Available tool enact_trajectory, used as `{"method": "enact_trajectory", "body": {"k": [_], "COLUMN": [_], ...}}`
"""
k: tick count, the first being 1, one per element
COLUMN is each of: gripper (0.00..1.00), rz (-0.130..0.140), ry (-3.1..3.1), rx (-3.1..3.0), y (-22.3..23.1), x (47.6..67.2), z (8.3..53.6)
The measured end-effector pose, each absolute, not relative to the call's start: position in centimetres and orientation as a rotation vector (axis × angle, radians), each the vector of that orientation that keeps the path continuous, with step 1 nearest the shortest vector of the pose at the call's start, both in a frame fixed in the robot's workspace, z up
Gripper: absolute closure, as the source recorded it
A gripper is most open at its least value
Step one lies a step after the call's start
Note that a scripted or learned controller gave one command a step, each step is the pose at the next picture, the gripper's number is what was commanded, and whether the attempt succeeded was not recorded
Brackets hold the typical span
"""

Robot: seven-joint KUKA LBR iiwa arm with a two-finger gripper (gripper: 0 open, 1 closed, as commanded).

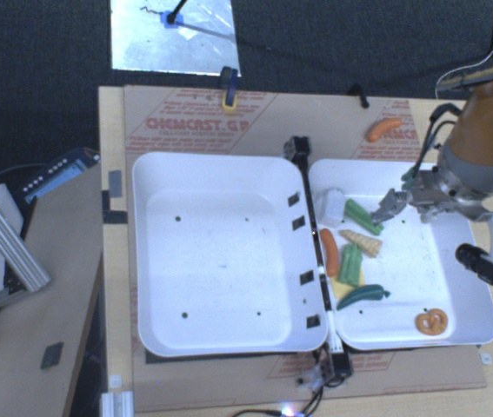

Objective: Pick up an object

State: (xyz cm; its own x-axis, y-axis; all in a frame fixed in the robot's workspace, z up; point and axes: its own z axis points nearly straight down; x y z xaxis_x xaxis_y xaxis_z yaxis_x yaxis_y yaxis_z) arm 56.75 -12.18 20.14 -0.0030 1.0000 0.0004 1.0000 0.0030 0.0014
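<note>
Two white bins sit side by side on my bench, and everything loose lies in the right bin (481, 320). Nearest the camera I see a pretzel (431, 321) by that bin's front right corner, and to its left a dark green pepper (363, 294) lying slantwise. Behind the pepper a light green piece (350, 263) lies against an orange carrot (329, 252), which runs along the divider between the bins. Further back I find a cream cone (362, 242), then a green bar (363, 217) pointing up-left toward a small white block (333, 203) at the back left corner of that bin. The left bin (155, 181) takes up the middle of my view. The gripper (389, 206) hangs just right of the green bar's far end, low over the right bin, on the grey arm (485, 133) coming in from the right. I cannot tell how it is set or whether it touches anything. Beyond the bins, an orange sausage (383, 129) rests on the cardboard sheet (194, 122).
</note>
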Motion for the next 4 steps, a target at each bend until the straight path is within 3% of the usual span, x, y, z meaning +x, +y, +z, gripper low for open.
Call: {"method": "enact_trajectory", "body": {"k": [1, 2, 3, 4], "gripper": [0.00, 1.00, 1.00, 1.00], "rz": [0.017, 0.018, 0.015, 0.021], "ry": [2.212, 2.215, 2.224, 2.218], "rx": [2.210, 2.210, 2.204, 2.202], "y": [-10.5, -10.4, -7.2, -6.1], "x": [61.8, 61.8, 67.3, 67.1], "z": [10.3, 11.2, 19.1, 33.8]}}
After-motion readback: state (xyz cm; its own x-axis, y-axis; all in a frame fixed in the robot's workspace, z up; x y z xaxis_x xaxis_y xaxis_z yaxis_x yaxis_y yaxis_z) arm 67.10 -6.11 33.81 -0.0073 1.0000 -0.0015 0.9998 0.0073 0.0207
